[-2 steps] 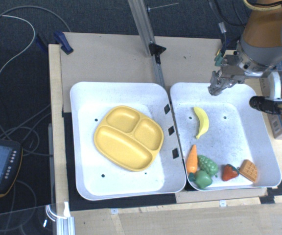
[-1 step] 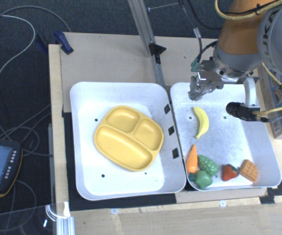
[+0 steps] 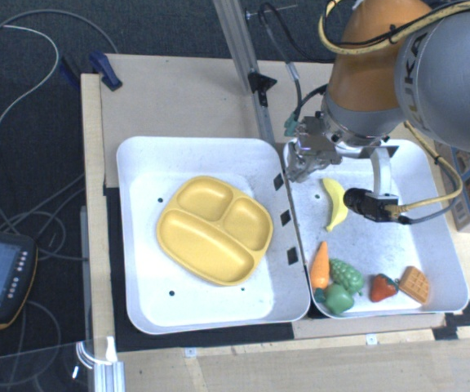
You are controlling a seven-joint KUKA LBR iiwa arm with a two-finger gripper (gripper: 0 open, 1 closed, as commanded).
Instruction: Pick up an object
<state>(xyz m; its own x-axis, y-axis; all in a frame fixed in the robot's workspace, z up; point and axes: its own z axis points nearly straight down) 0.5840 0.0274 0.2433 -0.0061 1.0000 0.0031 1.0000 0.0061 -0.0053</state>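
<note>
The right bin (image 3: 443, 243) holds a yellow banana (image 3: 334, 203) near its upper left. Along its front lie an orange carrot (image 3: 321, 265), a bunch of green grapes (image 3: 347, 273), a green pepper (image 3: 338, 300), a red strawberry (image 3: 383, 287) and a tan waffle (image 3: 415, 283). My gripper (image 3: 307, 158) hangs over the bin's back left corner, just up and left of the banana, close to the wall between the bins. The grey wrist and orange band (image 3: 374, 51) above it hide part of the bin's back.
A yellow divided plate (image 3: 215, 229) lies in the middle of the left bin (image 3: 137, 219). A slanted metal post (image 3: 239, 47) rises behind the bins. A black fitting with a yellow cable (image 3: 370, 204) sits right of the banana. Cables lie on the dark floor at left.
</note>
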